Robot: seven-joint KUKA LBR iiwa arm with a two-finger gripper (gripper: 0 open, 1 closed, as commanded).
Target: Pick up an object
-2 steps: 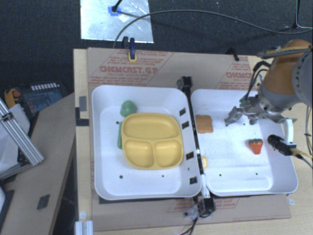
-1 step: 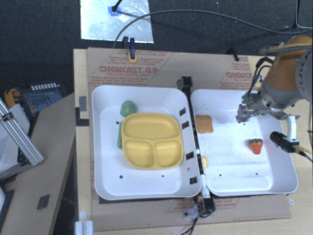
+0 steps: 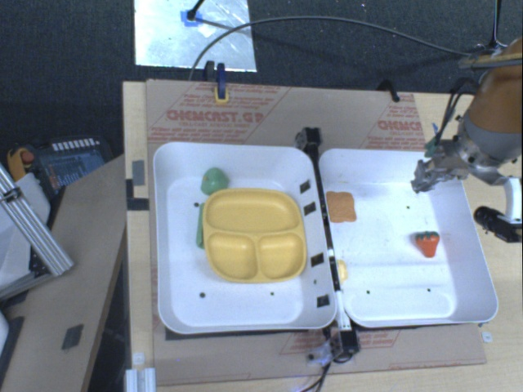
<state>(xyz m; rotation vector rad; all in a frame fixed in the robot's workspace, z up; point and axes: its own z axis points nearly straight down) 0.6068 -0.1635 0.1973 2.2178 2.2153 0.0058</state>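
Observation:
The right bin (image 3: 458, 300) holds a small red strawberry-like toy with a green top (image 3: 427, 242), a flat orange-brown slice (image 3: 341, 207) near its left wall, and a small yellow piece (image 3: 341, 270) by the divider. My gripper (image 3: 423, 178) hangs at the bin's far right side, above and behind the red toy and apart from it. In the left bin (image 3: 176, 219) a yellow divided tray (image 3: 250, 233) lies over a green object (image 3: 214, 180).
Brown cardboard (image 3: 245, 109) lies under both bins. A black clamp bar (image 3: 315, 211) runs between them. A cable and a shiny metal sheet (image 3: 192, 23) lie at the back. A wooden side bench with an aluminium profile (image 3: 33, 227) stands at left.

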